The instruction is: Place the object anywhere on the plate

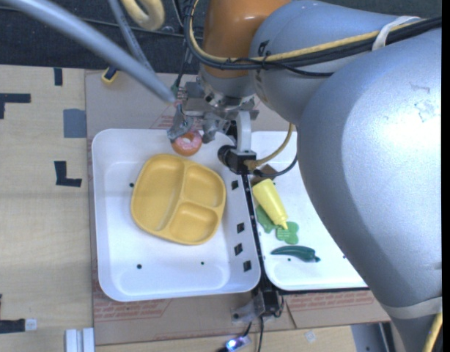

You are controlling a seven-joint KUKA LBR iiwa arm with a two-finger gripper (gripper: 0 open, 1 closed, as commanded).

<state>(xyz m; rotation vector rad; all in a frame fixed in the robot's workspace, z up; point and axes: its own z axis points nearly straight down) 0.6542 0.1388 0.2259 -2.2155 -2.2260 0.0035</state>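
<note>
A yellow divided plate lies in the left white bin. My gripper hangs over the bin's far edge, just beyond the plate's far rim. A small round pink-orange object sits between the fingertips, so the gripper looks shut on it. The object is above the bin floor, beside the plate and not on it.
The right bin holds a yellow corn-like piece, a small green piece and a dark green pepper-like piece. The arm's large grey body covers the right bin's far side. A black divider with clips separates the bins.
</note>
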